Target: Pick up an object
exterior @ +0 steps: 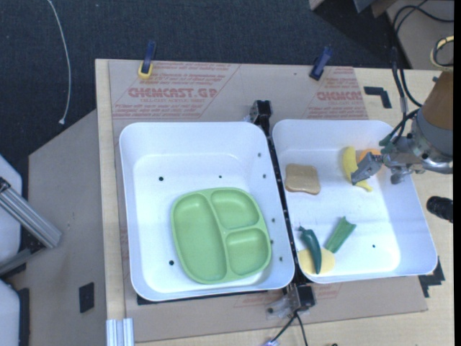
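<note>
The right bin (403, 215) holds several objects. A yellow banana (350, 164) lies at the back, and a tan bread slice (302, 179) is to its left. Toward the front lie a green pepper-like piece (340, 234) and a yellow and teal item (311, 254). My gripper (379, 171) hangs over the bin's right rear part, just right of the banana. Its fingers (364, 169) stand apart, the left one touching or nearly touching the banana's right side. I see nothing held between them.
The left bin (144, 157) holds a green divided plate (220, 233). A black clamp (261, 111) sits at the back between the bins. Cables hang at the upper right near the arm (439, 121).
</note>
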Motion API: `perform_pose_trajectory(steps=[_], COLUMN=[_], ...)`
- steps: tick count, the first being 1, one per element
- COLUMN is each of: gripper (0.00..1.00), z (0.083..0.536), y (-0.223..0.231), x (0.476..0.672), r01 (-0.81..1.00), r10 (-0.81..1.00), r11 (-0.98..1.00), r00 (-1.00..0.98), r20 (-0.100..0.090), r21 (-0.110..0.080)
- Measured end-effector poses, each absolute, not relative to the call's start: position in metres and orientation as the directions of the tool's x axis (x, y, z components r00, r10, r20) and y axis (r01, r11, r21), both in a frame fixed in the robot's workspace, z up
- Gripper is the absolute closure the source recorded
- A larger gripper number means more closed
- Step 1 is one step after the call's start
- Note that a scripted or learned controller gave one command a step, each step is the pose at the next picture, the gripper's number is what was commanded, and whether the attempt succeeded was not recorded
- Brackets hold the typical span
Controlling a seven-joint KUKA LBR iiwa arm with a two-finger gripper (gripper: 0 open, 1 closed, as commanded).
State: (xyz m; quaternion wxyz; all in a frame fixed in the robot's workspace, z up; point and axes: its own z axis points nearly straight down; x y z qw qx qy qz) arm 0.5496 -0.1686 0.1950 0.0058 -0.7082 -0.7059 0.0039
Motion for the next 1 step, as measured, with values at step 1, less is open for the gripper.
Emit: perform_pose_trajectory(steps=[1], gripper=[0.00], z=[0.2023], y=[-0.1683], x=[0.5529], r01=[1.000], r10=[1.000], r11=[0.000], r00=[0.000], r20=[0.000], r21=[0.000])
